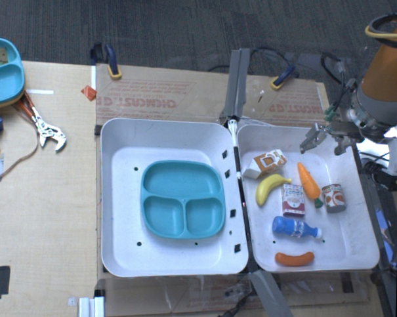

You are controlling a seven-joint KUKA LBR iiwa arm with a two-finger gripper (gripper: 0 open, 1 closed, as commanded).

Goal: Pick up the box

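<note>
Nearest us in the right bin [368, 251], a sausage [294, 258] by the front edge, then a blue bottle [294, 227]. Mid-bin sits the box [292, 200], flat, with a banana [271, 187] touching its left side and a carrot [308, 181] just right. That crowding is the risk: a finger could land on fruit and nudge the box away. A can [333, 198] and carton [266, 163] sit near. Farthest, the gripper [329, 138] hovers over the back edge, fingers spread, holding nothing.
</note>
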